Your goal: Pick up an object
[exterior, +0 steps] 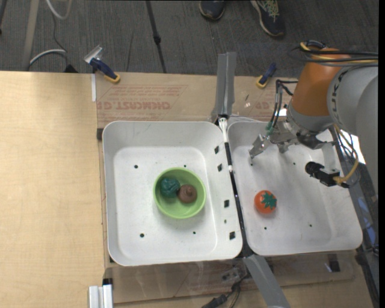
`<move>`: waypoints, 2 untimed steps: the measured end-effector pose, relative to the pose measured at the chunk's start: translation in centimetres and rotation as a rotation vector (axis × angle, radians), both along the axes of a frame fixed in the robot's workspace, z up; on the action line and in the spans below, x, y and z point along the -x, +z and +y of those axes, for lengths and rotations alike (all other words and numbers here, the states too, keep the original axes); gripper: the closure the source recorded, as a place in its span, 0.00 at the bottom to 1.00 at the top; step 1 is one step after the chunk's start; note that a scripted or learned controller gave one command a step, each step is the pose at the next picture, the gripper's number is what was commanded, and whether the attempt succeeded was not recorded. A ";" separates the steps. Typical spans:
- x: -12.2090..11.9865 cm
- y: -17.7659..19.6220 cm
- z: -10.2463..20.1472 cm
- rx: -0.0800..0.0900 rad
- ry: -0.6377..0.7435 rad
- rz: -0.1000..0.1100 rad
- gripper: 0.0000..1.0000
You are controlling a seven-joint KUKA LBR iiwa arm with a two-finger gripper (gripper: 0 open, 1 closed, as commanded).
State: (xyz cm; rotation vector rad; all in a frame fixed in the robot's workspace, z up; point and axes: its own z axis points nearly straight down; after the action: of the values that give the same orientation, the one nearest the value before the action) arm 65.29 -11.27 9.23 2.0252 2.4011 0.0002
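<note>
Your nearest candidate is the tomato [265, 201], red-orange with a small green top, lying alone on the floor of the right bin [325, 240], roughly mid-bin and a little toward the divider side. It sits apart from the end effector [260, 146], which hangs over the upper left part of that same bin, near the bin's far wall; you see its fingers as thin metal prongs spread a little, with nothing between them, so it grips no object. How far above the bin floor it hangs you cannot tell from this slant. Behind it the arm [355, 96] enters from the right, grey body with the orange band [316, 84] above the wrist, cables trailing alongside. A black fitting [319, 171] on the arm's harness hangs over the right side of the bin, right of the tomato. In the left bin [120, 228] you have a green bowl [179, 207] near the centre, upright, holding two things side by side: a dark green lumpy item [169, 186] on the left and a brown rounded item [188, 193] on the right, touching or nearly so. Both bins rest on the desk [48, 180], pale wood at left, with a cardboard sheet [150, 99] under the bins' far edge. Two blue-and-yellow clamps [103, 67] grip that far edge. Shoes [267, 15] show on the floor beyond.
</note>
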 end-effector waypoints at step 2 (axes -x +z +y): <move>3.7 13.5 26.6 0.001 0.094 0.001 0.00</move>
State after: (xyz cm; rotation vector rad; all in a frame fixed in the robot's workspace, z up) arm 61.59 15.34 22.74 1.9098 2.4944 -0.0016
